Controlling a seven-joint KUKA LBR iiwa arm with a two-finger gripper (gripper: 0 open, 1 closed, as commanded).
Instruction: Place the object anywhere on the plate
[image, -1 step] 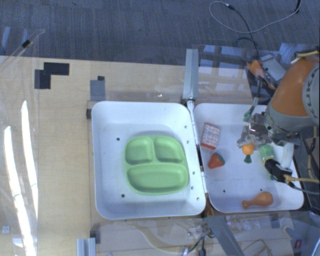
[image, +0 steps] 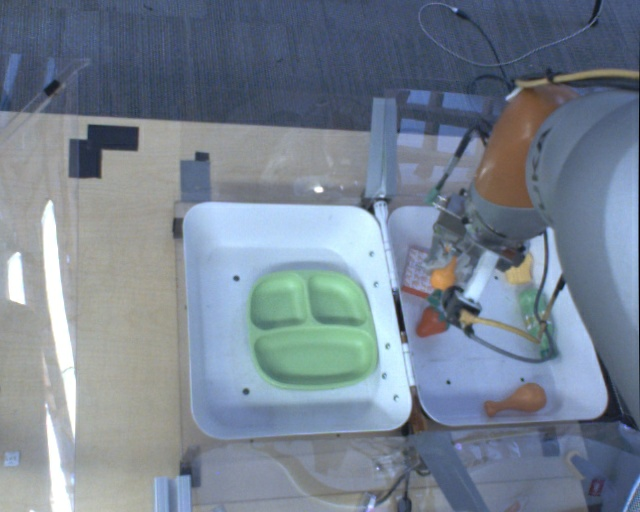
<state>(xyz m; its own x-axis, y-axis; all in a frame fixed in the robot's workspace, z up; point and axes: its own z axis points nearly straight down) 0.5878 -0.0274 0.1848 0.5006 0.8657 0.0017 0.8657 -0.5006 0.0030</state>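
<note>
Left white bin (image: 210, 300), centre frame: the pale green three-compartment plastic plate (image: 312, 330) has no object on it yet. In the right white bin (image: 590, 390) I take the small orange plastic toy piece (image: 441, 272), upper left of that bin beside a red-and-white packet (image: 415, 268), as the object; I judge it light, rigid and smooth, best taken across its narrow middle. The gripper (image: 450, 258) hangs just over it; whether it is open or closed I cannot tell.
</note>
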